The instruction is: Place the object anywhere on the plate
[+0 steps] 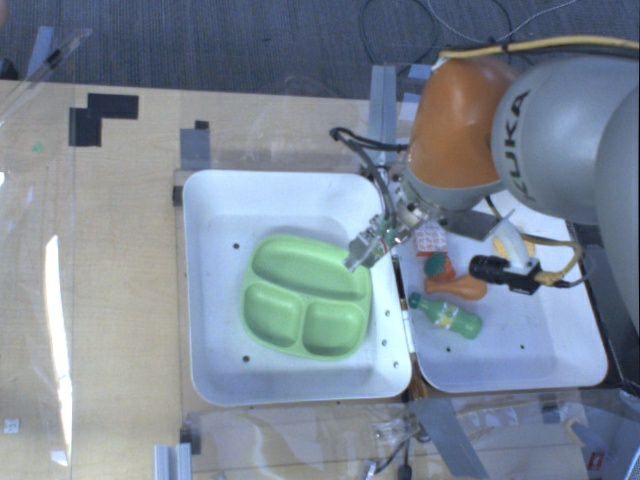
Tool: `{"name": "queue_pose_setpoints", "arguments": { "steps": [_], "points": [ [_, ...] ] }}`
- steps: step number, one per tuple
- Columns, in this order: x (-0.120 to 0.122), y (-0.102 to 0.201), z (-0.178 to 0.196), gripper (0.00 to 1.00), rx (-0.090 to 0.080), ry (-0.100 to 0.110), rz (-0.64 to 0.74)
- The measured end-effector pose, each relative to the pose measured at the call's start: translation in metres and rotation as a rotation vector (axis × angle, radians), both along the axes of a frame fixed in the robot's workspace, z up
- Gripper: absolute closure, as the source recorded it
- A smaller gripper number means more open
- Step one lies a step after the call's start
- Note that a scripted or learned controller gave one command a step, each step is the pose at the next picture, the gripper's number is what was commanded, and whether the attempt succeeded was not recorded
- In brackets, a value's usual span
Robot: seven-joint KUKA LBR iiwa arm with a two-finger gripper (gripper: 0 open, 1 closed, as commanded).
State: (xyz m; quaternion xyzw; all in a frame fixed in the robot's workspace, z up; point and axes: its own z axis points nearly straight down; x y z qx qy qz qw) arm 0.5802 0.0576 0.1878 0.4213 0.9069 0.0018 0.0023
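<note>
Hand (362, 251) hangs over the green plate's (300, 298) upper right edge in the left bin (210, 368); can't tell what its grip is doing. Bottle (446, 316), carrot (457, 288) and other bits sit in the right bin (560, 363).

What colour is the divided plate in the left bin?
Light green, plain with no pattern. The plate shows clearly in the camera view, lying in the left bin.
</note>
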Motion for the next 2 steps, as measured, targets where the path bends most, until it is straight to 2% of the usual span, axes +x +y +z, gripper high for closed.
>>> {"name": "queue_pose_setpoints", "arguments": {
  "steps": [2],
  "points": [
    [0.0000,0.0000,0.0000,0.00,0.000,0.000,0.000]
  ]
}}
